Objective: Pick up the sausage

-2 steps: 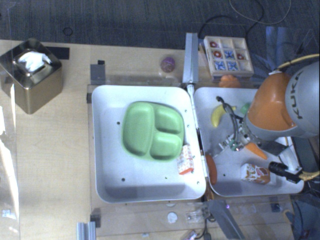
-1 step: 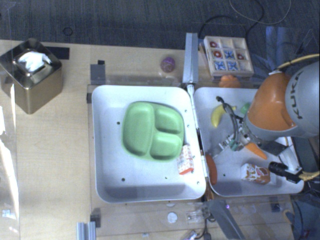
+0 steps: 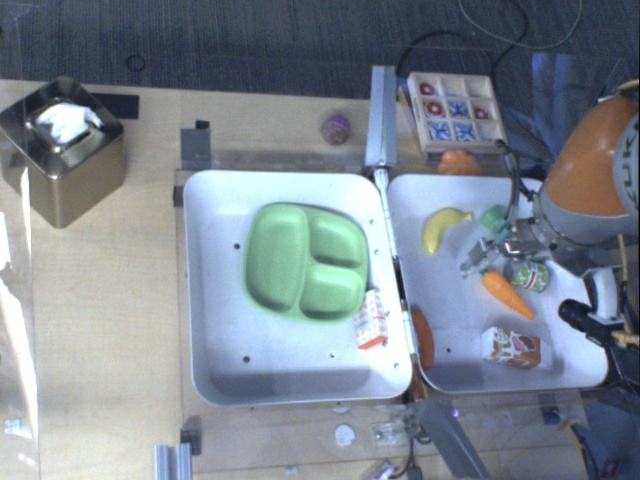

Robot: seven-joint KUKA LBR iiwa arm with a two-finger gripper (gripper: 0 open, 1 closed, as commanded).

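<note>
Your pincer (image 3: 492,253) is sitting low in the right bin (image 3: 455,358), just left of the carrot (image 3: 507,294) and below the green item (image 3: 493,219). Honestly can't tell how wide it's open, too small and cluttered there, and you can't make out anything in it. The sausage (image 3: 423,335) is that dark red thing tucked against the right bin's left wall, well apart from the pincer. Banana (image 3: 441,228) is up top, brown-and-white carton (image 3: 513,347) near the bottom. Green divided plate (image 3: 305,259) is in the left bin (image 3: 215,298).
</note>
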